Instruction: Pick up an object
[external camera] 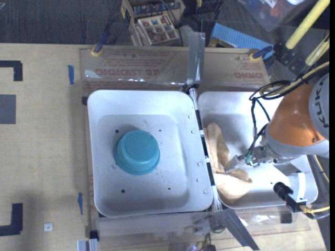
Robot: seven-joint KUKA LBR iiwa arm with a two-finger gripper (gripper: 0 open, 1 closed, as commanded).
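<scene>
Fingers of the gripper are low in the right bin, touching the crumpled beige cloth; whether they are wide or closed I cannot tell. This cloth lies along the left wall of that bin. A teal bowl sits upside down in the left bin.

A robotics lab, by the look of it: a plywood bench marked with black tape squares and blue tape tabs, two white bins fixed side by side, loose cables near the right bin's far edge, cluttered boxes and a wire rack beyond the bench's far edge.
</scene>
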